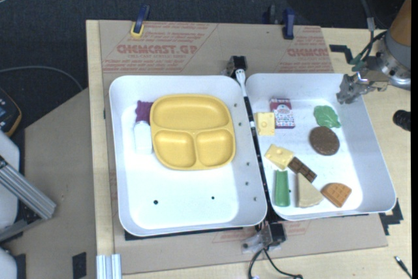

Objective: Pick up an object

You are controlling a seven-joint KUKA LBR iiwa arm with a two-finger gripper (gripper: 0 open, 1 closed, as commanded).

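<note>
My gripper (348, 89) hangs over the far right corner of the right bin (366, 160), up and to the right of a green leafy piece (326, 116). Lying in that bin are a red and white carton (281, 113), a yellow cheese square (265, 123), a brown round cookie (324, 140), a yellow cheese wedge (279, 156), a brown bar (302, 169), a green stick (281, 187), a beige wedge (307, 194) and an orange waffle (336, 193). None of these touch the gripper.
The left bin (183, 206) holds a yellow divided plate (192, 131), with a purple item (142, 110) and a white bottle (142, 138) at its left side. A black ridge with screws (251, 140) divides the bins. Clamps (138, 24) grip the board's far edge.
</note>
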